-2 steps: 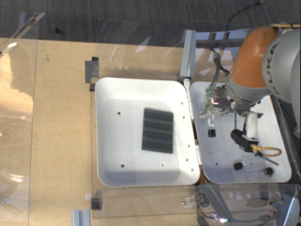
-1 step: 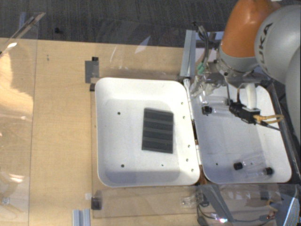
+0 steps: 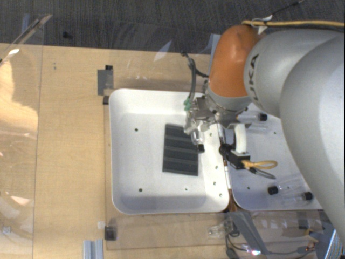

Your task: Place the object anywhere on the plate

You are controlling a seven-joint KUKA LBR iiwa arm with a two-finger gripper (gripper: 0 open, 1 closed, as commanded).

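Lying nearest, right bin (image 3: 245, 201): two dark-capped pens (image 3: 288, 192) and yellow-handled scissors (image 3: 259, 166) are seen here, well apart from the plate.
Risk from the loose items: if the object is still among them, nothing would be delivered by a release now.
Left bin (image 3: 129, 193): the plate (image 3: 180, 151), a dark ribbed rectangle, is seen lying flat, right of the bin's centre.
Gripper (image 3: 197, 136): it is placed over the plate's far right corner; whether it is parted or closed cannot be told.
Object: nothing can be made out for certain in the gripper, so the object's place is not established.
Risk at the corner: a release this close to the edge is judged likely to drop an item half off the plate or onto the white floor beside it.
Risk of contact: a low descent could nudge the plate toward the bin wall.
Arm (image 3: 280, 74): much of the right bin is hidden by it.
Writing: dark letters on the grey shell beside the orange band (image 3: 232, 63) are taken for the KUKA mark, only partly legible.
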